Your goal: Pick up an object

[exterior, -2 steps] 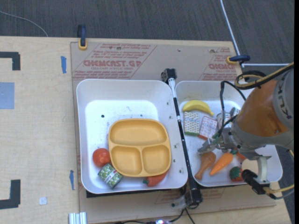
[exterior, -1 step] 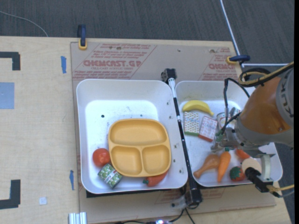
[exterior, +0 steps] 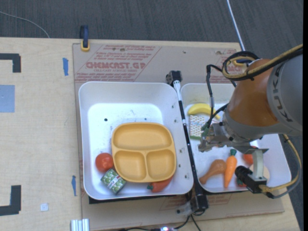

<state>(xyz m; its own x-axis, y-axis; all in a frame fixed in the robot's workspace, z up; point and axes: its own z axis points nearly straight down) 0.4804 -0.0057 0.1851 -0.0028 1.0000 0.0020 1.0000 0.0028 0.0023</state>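
Bench (exterior: pixel 38 129): pale wood surface with a brown printed board (exterior: pixel 120 64) laid under two shallow white bins set side by side.

Left bin (exterior: pixel 91 100): holds a yellow divided tray (exterior: pixel 143 150) with three compartments, lying flat near the bin's middle and front. A red tomato (exterior: pixel 103 161) sits just beside the tray's left front corner. A small green patterned packet (exterior: pixel 112 181) lies tilted at the tray's front left edge, touching or nearly touching it. A red-orange item (exterior: pixel 159 186) shows partly from under the tray's front edge; its kind cannot be told.

Right bin (exterior: pixel 284 170): holds the candidate objects for picking. A yellow banana (exterior: pixel 201 109) lies near the back wall. A pale mesh-textured item (exterior: pixel 196 125) lies just in front of the banana. An orange carrot (exterior: pixel 230 170) with a green top lies pointing toward the bin's front. A tan drumstick-shaped piece (exterior: pixel 212 171) lies just beside the carrot, on its left. A red piece (exterior: pixel 247 159) shows partly on the carrot's right, beneath the arm.

Arm (exterior: pixel 257 105): grey with an orange band, entering from the right and covering much of the right bin's back and centre. Black and yellow cables loop above the wrist.

Gripper (exterior: pixel 214 141): positioned low over the right bin, between the mesh item and the carrot and drumstick piece. Whether its jaws are open or closed cannot be told; no object is visibly between them.

Other fittings: a black clamp (exterior: pixel 173 77) at the back between the bins; a blue-and-yellow clamp (exterior: pixel 84 37) at the board's far left corner.
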